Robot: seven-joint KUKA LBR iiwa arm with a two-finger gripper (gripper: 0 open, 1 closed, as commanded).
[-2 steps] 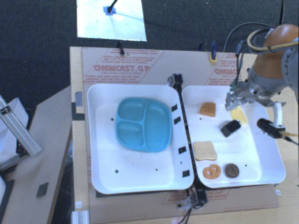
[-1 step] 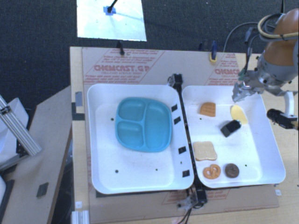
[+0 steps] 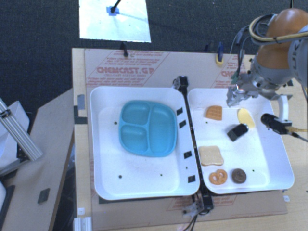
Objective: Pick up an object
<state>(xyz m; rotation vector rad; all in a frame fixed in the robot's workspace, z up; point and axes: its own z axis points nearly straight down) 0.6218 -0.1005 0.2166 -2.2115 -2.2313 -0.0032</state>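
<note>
While the arm reaches in from the right, its gripper (image 3: 234,99) is seen over the far part of the right bin (image 3: 274,174); whether its fingers are apart cannot be told. A waffle (image 3: 214,112), banana slice (image 3: 245,117), black block (image 3: 237,132), bread (image 3: 211,155), pretzel (image 3: 218,177) and brown cookie (image 3: 239,175) lie there. A blue plate (image 3: 147,128) is set in the left bin (image 3: 108,177).

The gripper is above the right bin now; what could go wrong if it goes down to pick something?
1. The gripper hangs between the waffle piece and the yellow piece, so it might close on nothing.
2. The black block touches the yellow piece; gripping one may push the other.
3. The right bin's back wall is near; fingers could strike it.
</note>
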